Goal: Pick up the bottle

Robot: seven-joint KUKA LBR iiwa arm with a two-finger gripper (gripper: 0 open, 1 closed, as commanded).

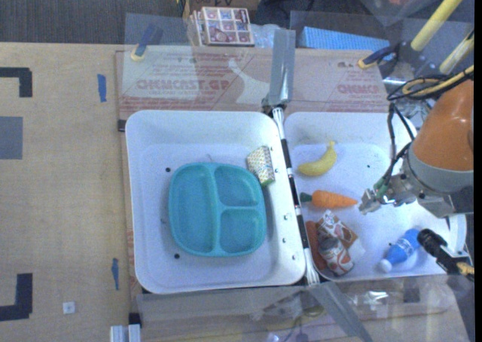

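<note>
The bottle [400, 251] is small and blue with a white cap, lying tilted near the front of the right bin [354, 131]. My gripper [374, 200] hangs over the right bin, above and to the left of the bottle and apart from it. It sits just right of the tip of an orange carrot [331, 199]. Nothing shows between its tips.
The right bin also holds a yellow banana [318, 160] at the back and a crumpled red and white packet [334, 242] at the front left. The left bin [143, 205] holds a teal divided plate [218, 209] and a small patterned sponge [261, 163].
</note>
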